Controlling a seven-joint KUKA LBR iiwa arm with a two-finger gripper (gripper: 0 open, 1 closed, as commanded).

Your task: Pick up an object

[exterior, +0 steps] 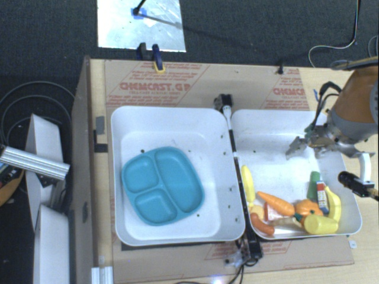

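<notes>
One arm (355, 99) reaching from right, end effector (308, 142) above right bin (260, 129), fingers spread, gripping nothing.

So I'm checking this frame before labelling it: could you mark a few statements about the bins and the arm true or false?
1. A blue divided tray lies in the left bin. True.
2. The toy food is heaped at the right bin's far edge. False: it sits along the near edge.
3. An orange carrot lies among the toys. True.
4. The end effector rests on the blue tray. False: it is over the right bin.
5. The left bin holds a banana. False: the yellow banana is in the right bin.
</notes>
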